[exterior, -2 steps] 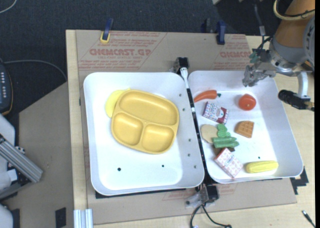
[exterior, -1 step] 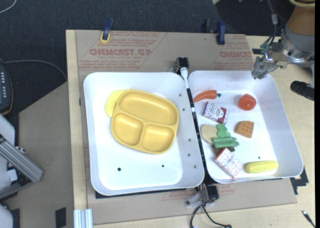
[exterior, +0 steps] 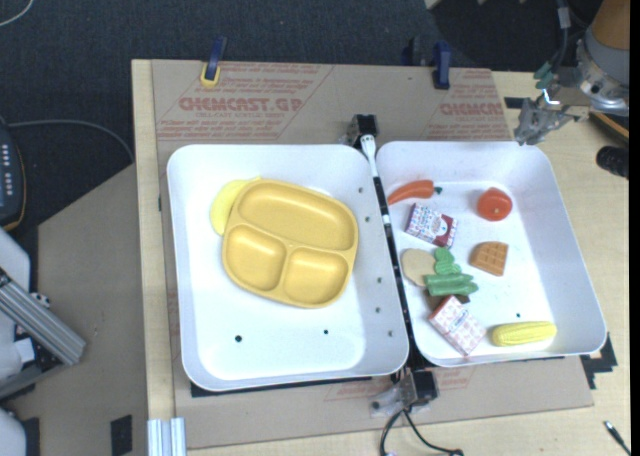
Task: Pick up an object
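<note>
Toy tomato (exterior: 494, 205), upper right of right bin (exterior: 560, 244), apart from other toys: prob. light, hard, smooth plastic, round so may slip, grip across widest part; pincer (exterior: 533, 124) hangs beyond bin's far corner, state can't tell.

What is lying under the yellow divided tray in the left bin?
A flat yellow piece sticks out from under the yellow divided tray at its upper left edge. The tray covers the rest, so its full shape cannot be seen.

Glossy yellow plastic tray (exterior: 288, 244), smooth finish
</note>
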You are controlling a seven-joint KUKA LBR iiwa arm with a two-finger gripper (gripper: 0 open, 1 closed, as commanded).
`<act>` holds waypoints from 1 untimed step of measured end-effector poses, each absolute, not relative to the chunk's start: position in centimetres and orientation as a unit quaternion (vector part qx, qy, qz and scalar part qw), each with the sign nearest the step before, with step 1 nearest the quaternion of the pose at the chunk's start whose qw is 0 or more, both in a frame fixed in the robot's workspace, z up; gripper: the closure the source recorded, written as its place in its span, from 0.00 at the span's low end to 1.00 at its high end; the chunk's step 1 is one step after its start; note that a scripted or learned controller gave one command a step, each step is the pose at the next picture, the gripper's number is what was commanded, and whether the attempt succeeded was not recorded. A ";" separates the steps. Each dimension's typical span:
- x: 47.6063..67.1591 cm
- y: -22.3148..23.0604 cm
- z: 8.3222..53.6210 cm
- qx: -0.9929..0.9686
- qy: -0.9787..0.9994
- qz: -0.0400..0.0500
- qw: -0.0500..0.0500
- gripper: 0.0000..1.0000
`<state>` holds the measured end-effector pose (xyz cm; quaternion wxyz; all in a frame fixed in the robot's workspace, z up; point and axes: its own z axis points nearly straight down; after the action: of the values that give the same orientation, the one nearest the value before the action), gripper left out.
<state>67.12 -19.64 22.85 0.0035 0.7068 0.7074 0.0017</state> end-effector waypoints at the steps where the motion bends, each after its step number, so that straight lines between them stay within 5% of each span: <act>1: 65.1 -14.8 21.8 0.706 0.709 0.000 -0.002 1.00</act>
<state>65.14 -14.76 21.81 -0.0016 0.7055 0.7087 0.0001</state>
